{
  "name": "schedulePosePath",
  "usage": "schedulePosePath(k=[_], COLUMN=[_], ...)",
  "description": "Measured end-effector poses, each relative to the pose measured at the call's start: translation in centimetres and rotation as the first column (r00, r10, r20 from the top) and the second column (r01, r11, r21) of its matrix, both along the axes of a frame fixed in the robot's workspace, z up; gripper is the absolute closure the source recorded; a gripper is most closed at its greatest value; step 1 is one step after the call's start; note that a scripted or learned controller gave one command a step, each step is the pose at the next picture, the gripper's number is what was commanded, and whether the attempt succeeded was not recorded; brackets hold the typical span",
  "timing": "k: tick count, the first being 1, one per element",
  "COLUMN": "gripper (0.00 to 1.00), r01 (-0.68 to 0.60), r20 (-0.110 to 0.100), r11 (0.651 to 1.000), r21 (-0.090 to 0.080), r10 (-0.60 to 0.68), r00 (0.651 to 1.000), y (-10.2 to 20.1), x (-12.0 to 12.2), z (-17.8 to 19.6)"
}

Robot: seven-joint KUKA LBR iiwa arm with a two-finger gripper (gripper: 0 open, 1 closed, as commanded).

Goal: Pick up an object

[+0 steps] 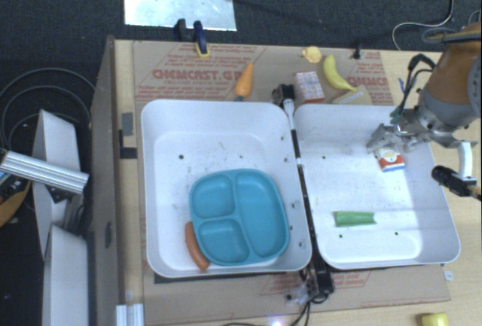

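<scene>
Camera view looks down on two white bins side by side on a cardboard-lined bench. At the right of the frame the grey arm (456,83), with its orange band, reaches over the right bin (422,249), and the gripper (392,138) sits low above the bin's upper right part. Just below it, touching or nearly so, lies a small red-and-white carton (390,161); whether the claw is wide, narrow or closed on the carton cannot be told from this angle. The carton's long axis is hard to read, since part of it is hidden by the claw. Lower in the same bin, well apart from the gripper, lies a green stick-shaped piece (354,218), flat on the floor, its long axis running almost level from left to right across the frame. In the left bin (173,129) a blue divided tray (238,217) rests toward the lower middle, and an orange sausage-like piece (196,245) lies just beside its lower left edge, slanting from upper left to lower right. Beyond the bins, on the cardboard at the top, lie a carrot (244,80), a small box (309,86) and a banana (336,74).
</scene>
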State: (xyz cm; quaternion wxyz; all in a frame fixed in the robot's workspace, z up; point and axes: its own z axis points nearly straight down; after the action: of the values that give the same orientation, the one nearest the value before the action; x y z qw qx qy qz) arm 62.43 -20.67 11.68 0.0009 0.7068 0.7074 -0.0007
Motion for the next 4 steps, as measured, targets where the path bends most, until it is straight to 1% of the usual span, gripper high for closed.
schedulePosePath(k=[1,2,3,4], gripper=[0.00,1.00,1.00,0.00], r01=[0.001,0.000,-0.005,-0.003], r20=[0.000,0.005,0.015,0.004], r11=[1.000,1.000,1.000,1.000], r21=[0.000,0.000,-0.002,0.000], r10=[-0.001,0.000,0.005,0.003], r00=[1.000,1.000,1.000,1.000], y=[0.7,0.7,0.0,0.0], x=[-0.9,-0.7,4.8,4.5], z=[-0.8,0.4,9.0,8.4])
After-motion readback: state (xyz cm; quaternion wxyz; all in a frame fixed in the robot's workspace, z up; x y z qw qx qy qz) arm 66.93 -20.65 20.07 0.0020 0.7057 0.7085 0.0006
